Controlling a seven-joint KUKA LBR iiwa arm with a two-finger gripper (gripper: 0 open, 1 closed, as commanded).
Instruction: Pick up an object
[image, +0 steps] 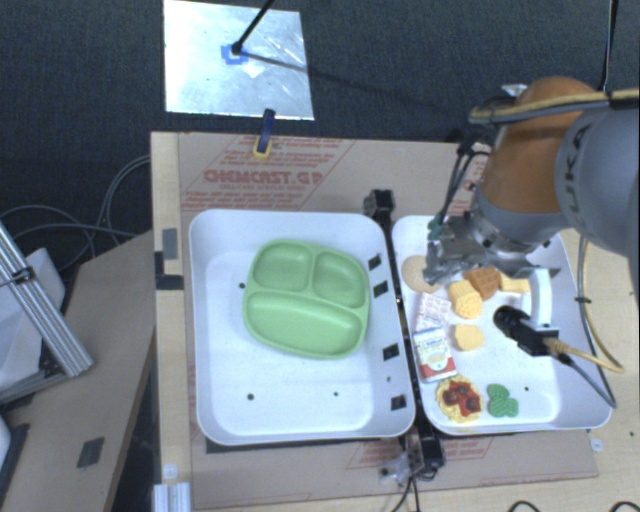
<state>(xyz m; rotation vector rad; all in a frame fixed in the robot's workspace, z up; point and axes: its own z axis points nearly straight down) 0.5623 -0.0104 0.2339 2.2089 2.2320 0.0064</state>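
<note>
Both bins look like smooth white plastic with a soft sheen. The green tray in the left bin is plastic too, matt to faintly satin, its three wells evenly moulded. Under the bins the surface reads as brown cardboard, dull, with red print. Above it lies a crinkled silvery sheet, shiny like foil. The arm has a smooth grey shell, with a glossy orange band. The small food pieces look like matt plastic. The packets seem printed paper.
</note>
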